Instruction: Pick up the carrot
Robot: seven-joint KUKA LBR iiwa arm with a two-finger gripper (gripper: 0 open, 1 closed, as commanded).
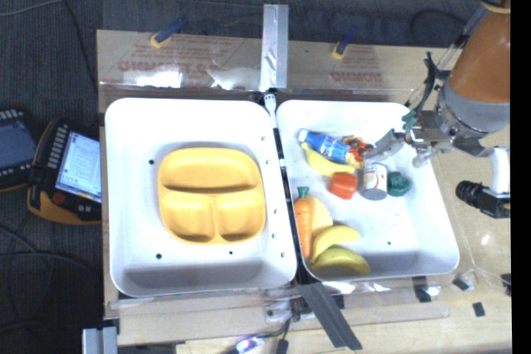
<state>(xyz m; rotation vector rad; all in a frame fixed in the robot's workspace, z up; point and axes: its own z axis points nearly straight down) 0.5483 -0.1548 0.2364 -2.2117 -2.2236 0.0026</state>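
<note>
- The end effector [388, 143] hangs over the upper right part of the right bin [431, 220], reaching in from the right; whether it is released or clenched I cannot tell, and nothing can be made out in its grasp.
- Just below and to its left lies a cluster of items: a blue bottle [326, 146], a yellow piece under it, a red piece [343, 185], a small can [373, 181] and a green piece [399, 184].
- The carrot [304, 220] lies well apart from the end effector, down and to the left, hard against the bin's left wall.
- Its long axis runs nearly straight up and down in the view, parallel to that wall, green top at the upper end.
- A yellow banana [338, 249] touches or nearly touches its right side, so I judge the grasp room tight.
- The left bin [133, 178] holds a yellow divided tray [212, 193].
</note>
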